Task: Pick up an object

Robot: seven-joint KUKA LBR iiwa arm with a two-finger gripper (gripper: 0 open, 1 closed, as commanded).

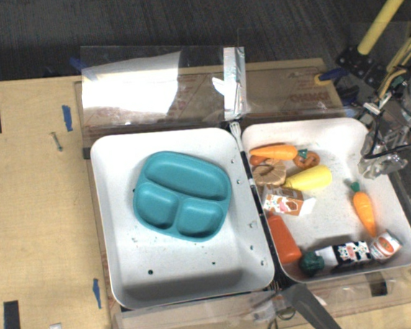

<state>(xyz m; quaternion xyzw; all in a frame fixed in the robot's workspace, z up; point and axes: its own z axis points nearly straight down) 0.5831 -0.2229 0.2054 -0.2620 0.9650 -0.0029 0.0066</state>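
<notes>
- The grey arm's claw (381,161) hangs over the right edge of the right shallow white bin (332,130), a pale metallic shape just above the rim; whether it is parted or closed cannot be made out, and nothing shows in its grip.
- The left shallow white bin (128,261) holds a teal plastic divided plate (182,193), lying slightly tilted near the middle.
- In the right bin, an orange toy carrot with a green tip (364,208) lies near the right wall, just below the claw and apart from it.
- At the top left of that bin sit a long orange carrot-like toy (273,152), a brown pretzel-shaped piece (268,171), a small orange-red round toy (306,159) and a yellow lemon-shaped toy (309,179), bunched close together.
- Below them lie a small white printed carton (283,203) and an orange-red bottle-shaped toy (283,238) along the left wall.
- Along the front wall lie a dark green lump (311,262), a black-and-white patterned carton (351,252) and a white-and-red packet (386,245).
- Both bins rest on a brown cardboard-coloured tabletop (31,235).
</notes>
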